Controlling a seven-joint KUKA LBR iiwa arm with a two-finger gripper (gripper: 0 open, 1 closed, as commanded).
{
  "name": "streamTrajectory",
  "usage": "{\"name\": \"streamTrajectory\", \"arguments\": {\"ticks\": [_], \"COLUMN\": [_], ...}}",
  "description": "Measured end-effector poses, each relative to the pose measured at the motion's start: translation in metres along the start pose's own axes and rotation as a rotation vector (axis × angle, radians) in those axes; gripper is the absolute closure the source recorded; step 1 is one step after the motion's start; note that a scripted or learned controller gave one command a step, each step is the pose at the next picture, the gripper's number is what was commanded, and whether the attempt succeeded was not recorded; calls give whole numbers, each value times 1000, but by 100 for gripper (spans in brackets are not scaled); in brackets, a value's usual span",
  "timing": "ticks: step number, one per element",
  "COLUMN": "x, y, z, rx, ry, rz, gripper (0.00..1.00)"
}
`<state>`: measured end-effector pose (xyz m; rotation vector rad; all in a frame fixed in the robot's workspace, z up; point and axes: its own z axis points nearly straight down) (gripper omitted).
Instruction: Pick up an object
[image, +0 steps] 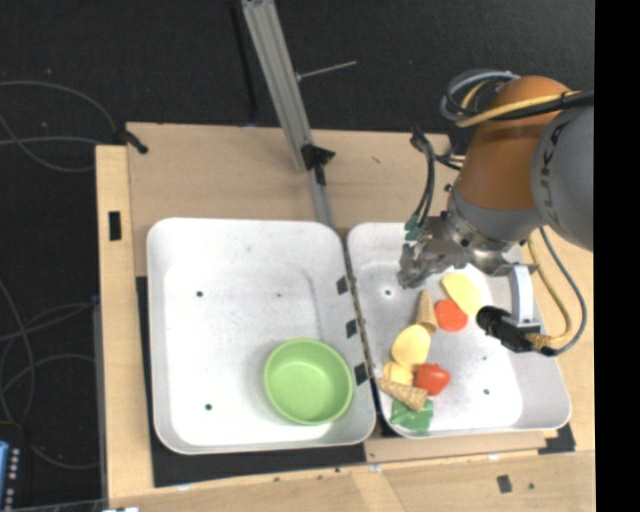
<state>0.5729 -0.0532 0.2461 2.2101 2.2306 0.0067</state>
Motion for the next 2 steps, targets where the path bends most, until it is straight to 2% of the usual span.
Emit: {"name": "streamTrajectory", "arguments": {"ticks": [1,2], "x": [56,114], "y": [9,14], "z": [9,-1], "rx": [3,3], "ry": [-1,1], "rz": [2,0], "gripper": [100,100]}}
